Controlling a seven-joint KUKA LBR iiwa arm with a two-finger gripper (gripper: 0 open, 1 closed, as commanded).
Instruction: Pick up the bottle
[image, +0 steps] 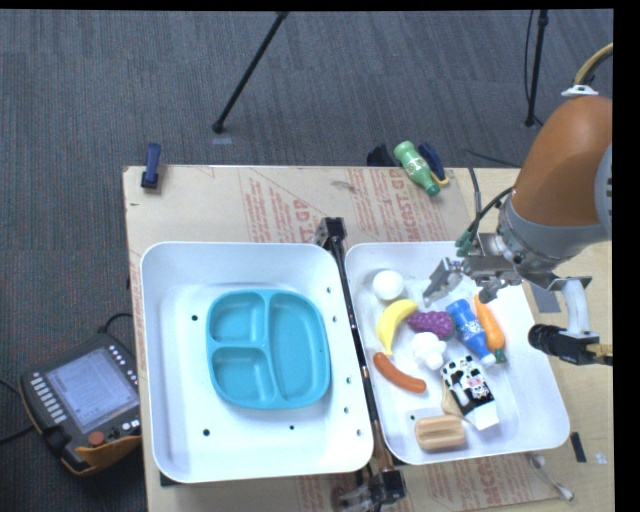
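A small blue bottle (467, 328) with a white label lies in the right bin (535, 420), between purple grapes (431, 322) and an orange carrot (489, 327). My gripper (465, 288) hangs just above the bottle's far end. It is open, one finger (439, 280) to the left and the other to the right, with nothing between them. A green bottle (416, 167) lies outside the bins on the bench's far edge.
The right bin also holds a white egg (387, 284), a banana (393, 322), a sausage (399, 372), a cow-patterned carton (468, 387) and a bread roll (440, 432). A teal divided plate (268, 348) sits in the left bin (165, 300).
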